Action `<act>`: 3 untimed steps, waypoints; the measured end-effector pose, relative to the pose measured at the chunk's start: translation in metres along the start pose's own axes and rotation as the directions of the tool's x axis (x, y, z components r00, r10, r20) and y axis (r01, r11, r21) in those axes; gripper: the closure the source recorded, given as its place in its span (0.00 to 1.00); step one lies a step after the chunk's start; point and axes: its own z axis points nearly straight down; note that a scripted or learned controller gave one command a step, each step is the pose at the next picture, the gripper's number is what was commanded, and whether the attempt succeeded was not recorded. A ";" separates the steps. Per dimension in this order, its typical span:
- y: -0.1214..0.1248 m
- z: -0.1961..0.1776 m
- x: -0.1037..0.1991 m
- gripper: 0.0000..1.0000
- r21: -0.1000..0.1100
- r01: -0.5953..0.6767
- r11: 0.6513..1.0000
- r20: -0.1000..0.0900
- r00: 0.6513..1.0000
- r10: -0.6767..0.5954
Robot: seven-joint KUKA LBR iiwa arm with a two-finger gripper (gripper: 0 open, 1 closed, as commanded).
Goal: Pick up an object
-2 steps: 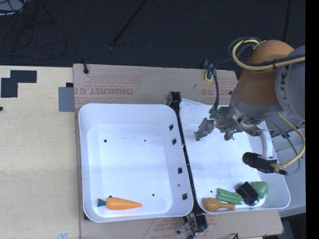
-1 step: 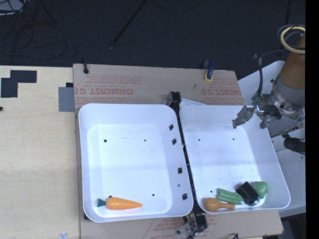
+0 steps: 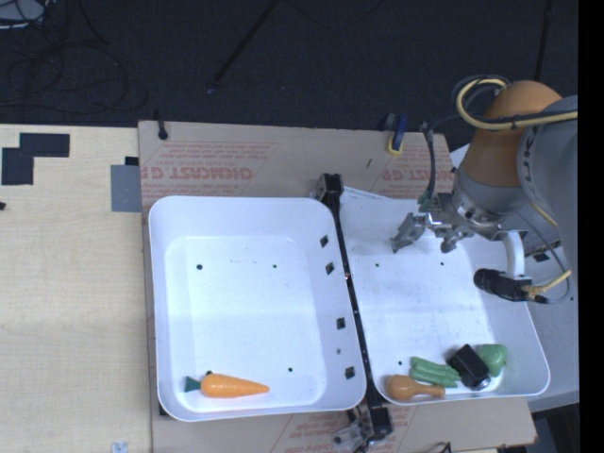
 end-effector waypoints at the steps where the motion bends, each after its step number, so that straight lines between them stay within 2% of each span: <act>1: 0.012 -0.052 0.068 0.00 -0.006 0.003 1.000 0.000 1.000 -0.003; 2: 0.011 -0.059 0.065 1.00 -0.001 0.002 1.000 0.001 1.000 -0.002; 3: 0.012 -0.116 0.121 1.00 -0.006 0.003 1.000 0.000 1.000 -0.003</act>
